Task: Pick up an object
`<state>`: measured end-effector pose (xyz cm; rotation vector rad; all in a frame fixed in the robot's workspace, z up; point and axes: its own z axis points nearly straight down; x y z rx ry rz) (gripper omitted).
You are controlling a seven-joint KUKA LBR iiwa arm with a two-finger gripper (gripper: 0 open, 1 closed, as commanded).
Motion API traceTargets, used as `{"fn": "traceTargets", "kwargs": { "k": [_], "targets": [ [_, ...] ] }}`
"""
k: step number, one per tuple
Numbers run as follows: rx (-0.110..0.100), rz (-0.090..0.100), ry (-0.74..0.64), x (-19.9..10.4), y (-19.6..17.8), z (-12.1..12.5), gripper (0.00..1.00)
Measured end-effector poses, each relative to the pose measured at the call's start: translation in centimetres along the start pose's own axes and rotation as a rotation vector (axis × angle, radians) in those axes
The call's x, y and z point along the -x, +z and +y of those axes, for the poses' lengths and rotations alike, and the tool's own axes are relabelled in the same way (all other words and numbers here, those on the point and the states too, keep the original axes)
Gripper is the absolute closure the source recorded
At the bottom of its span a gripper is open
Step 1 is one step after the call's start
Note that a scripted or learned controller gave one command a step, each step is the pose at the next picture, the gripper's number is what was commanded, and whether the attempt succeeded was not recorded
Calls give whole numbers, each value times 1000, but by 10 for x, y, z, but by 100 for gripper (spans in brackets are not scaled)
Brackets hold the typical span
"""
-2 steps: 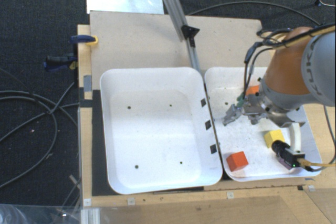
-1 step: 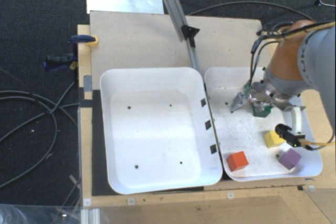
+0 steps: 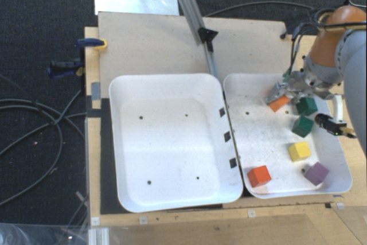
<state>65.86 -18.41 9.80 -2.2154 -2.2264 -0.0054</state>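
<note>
You have the gripper [image 3: 282,93] low over the right bin [image 3: 261,123], at an orange block [image 3: 278,103] near the far wall. Whether it grips cannot be told. Five other blocks lie loose nearby, presumably as alternative picks.

One fixed camera looks down at a slant from above the bench [image 3: 172,43], far enough to take in both white bins [image 3: 172,140] whole; the arm [image 3: 344,49] enters at the right edge.
</note>
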Motion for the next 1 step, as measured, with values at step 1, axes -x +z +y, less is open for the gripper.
{"fn": "traceTargets", "kwargs": {
  "k": [1],
  "targets": [
    [-6,-2,-9,-3,-7,-1,100]
  ]
}}
